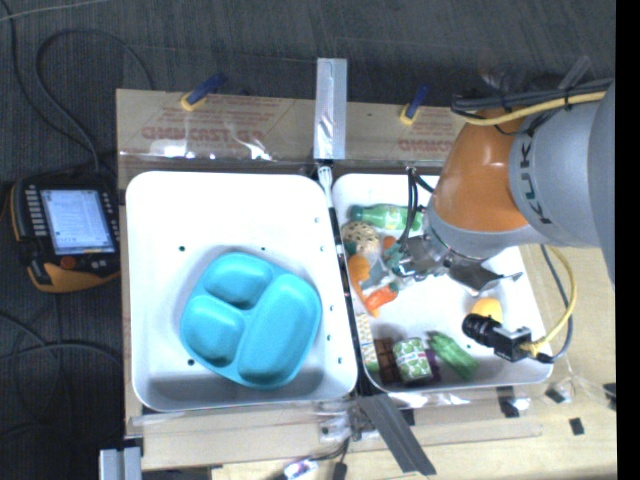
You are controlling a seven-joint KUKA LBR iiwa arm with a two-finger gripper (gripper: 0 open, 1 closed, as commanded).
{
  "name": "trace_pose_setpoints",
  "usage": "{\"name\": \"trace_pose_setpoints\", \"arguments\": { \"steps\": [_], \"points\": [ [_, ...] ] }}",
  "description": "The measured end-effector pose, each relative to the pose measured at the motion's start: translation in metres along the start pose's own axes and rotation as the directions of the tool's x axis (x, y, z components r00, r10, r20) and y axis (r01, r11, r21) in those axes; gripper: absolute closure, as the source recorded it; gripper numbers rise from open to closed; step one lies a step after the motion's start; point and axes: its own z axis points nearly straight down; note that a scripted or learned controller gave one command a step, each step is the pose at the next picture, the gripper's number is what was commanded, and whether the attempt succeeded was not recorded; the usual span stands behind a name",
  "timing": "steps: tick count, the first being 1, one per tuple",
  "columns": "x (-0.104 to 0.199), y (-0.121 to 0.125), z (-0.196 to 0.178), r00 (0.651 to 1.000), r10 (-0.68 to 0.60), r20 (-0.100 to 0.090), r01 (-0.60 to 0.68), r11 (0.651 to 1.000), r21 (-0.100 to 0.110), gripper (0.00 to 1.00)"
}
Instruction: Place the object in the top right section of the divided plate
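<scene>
Camera view: claw (397, 265), grip unclear, hovers right of orange object (375, 295).

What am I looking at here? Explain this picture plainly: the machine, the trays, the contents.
One camera looks down at a slant on a bench. The grey robot arm with an orange band reaches in from the right, its two-finger gripper low over the right shallow white bin. That bin holds small toy foods: an orange carrot-like piece, a green bottle-like item, a dark green-labelled packet. The left shallow white bin holds a blue divided plastic plate, the target. Whether the gripper holds anything is unclear. The screened handheld controller lies left.
</scene>
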Motion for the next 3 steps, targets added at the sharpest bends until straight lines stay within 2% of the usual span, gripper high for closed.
{"name": "trace_pose_setpoints", "arguments": {
  "steps": [1,2,3],
  "points": [
    [0.082,-0.014,0.0,1.0,-0.008,0.002,0.008,1.0,0.002,1.0],
    [0.143,-0.005,0.055,0.999,-0.043,0.001,0.043,0.999,0.005,1.0],
    [0.179,0.007,0.076,1.0,-0.027,0.003,0.027,1.0,-0.008,1.0]
  ]
}}
